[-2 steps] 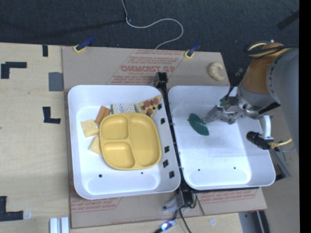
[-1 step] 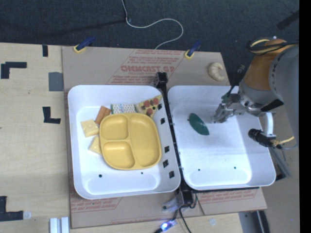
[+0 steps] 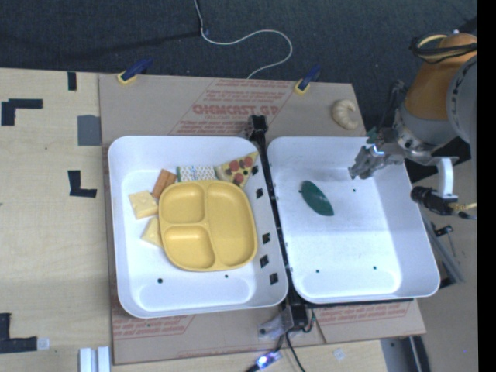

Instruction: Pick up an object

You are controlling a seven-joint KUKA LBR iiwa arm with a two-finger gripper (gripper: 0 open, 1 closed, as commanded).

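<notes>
A dark green oval object [image 3: 316, 198] lies alone on the floor of the right bin [image 3: 364, 273], slightly left of its middle. My gripper [image 3: 364, 165] hangs over the bin's upper right part, to the right of the green object and well apart from it. Nothing shows between its fingers. In the left bin [image 3: 128, 285] a yellow divided plate [image 3: 208, 225] lies over several flat food pieces: tan crackers [image 3: 143, 204], a brown slab [image 3: 163, 181] and a pizza slice [image 3: 240, 167].
A beige lump [image 3: 347, 113] sits on the cardboard beyond the right bin's far rim. Black clips [image 3: 257, 126] join the two bins along the middle divider. A white cable [image 3: 248, 41] loops across the dark surface at the back.
</notes>
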